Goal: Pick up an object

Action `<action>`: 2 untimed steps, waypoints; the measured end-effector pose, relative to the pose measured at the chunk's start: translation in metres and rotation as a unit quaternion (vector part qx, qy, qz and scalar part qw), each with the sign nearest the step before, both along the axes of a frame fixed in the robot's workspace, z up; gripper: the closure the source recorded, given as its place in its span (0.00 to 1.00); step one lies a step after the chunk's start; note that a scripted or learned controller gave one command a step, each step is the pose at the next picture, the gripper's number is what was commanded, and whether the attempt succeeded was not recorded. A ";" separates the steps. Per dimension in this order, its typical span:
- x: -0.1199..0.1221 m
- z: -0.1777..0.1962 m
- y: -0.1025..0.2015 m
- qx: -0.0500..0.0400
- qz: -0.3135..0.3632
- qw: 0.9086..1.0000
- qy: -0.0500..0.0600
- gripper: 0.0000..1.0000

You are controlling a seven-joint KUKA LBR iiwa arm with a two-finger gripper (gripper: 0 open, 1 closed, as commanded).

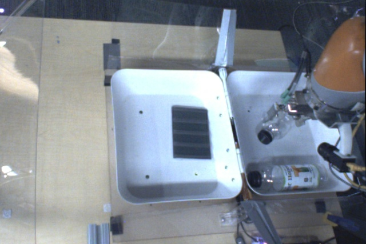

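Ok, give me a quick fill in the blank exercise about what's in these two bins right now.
1. The dark ribbed pad lies in the ____ bin.
2. The clear bottle lies on its ____ along the right bin's near edge.
3. The bottle's cap is ____ in colour.
4. The tool is over the ____ bin.

Missing words: left; side; black; right

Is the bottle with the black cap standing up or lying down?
Lying down. The bottle rests on its side along the near wall of the right bin, black cap pointing left.
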State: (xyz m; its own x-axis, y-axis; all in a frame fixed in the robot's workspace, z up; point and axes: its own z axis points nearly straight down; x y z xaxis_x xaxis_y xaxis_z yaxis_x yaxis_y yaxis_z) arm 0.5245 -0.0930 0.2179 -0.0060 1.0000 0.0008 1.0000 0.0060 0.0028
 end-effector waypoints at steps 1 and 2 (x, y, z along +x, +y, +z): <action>0.019 -0.128 -0.031 -0.002 0.120 0.993 -0.006 0.00; 0.107 -0.133 -0.054 0.004 0.046 0.999 0.017 0.00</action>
